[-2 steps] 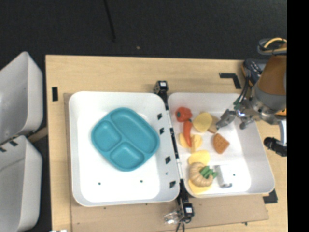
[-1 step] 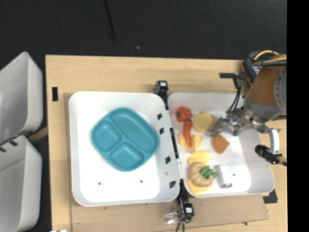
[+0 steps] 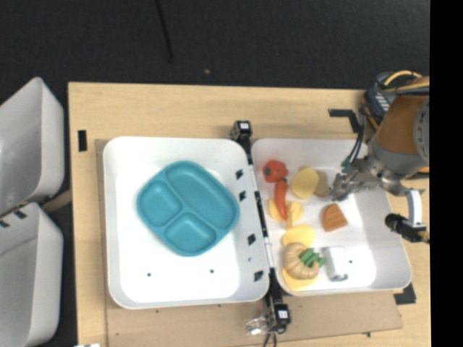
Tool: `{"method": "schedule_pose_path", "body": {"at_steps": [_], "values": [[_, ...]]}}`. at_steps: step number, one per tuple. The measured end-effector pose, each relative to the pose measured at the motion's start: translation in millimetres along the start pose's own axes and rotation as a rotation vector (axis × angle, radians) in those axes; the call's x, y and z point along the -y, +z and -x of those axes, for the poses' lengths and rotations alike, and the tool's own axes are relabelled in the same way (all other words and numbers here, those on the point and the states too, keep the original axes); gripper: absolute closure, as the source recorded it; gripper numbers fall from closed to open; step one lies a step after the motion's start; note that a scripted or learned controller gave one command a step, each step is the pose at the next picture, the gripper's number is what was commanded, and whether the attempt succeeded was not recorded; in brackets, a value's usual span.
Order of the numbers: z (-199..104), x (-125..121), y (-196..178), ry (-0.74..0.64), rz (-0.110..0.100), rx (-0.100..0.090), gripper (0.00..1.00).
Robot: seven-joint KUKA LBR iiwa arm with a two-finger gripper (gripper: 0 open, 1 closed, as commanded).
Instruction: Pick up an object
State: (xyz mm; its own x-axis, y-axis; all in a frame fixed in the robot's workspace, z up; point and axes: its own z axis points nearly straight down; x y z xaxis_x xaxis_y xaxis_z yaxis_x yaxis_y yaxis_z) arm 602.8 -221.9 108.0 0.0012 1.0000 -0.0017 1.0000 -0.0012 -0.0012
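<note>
**Gripper low in the right bin, beside the yellow food**

Nearest the camera, at the front of the right white bin (image 3: 383, 277), lie a tan ridged pastry with green trim (image 3: 300, 260) and a small grey cylinder (image 3: 335, 263). Farther back sit a brown wedge (image 3: 333, 217), an orange carrot-like piece (image 3: 281, 193), a red tomato-like toy (image 3: 274, 170) and a round yellow piece (image 3: 305, 183). The gripper (image 3: 340, 187) hangs just beside that yellow piece (its grip cannot be made out). The left white bin (image 3: 123, 266) holds a teal compartment plate (image 3: 188, 207).
</note>
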Motion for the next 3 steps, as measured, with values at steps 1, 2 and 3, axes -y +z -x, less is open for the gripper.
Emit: {"method": "schedule_pose_path", "body": {"at_steps": [1,2,3], "values": [[6,-10,-57,-0.004,0.007,0.001,1.00],[6,-7,-100,-0.004,0.005,0.000,1.00],[7,-9,-134,-0.006,0.004,0.000,1.00]]}}
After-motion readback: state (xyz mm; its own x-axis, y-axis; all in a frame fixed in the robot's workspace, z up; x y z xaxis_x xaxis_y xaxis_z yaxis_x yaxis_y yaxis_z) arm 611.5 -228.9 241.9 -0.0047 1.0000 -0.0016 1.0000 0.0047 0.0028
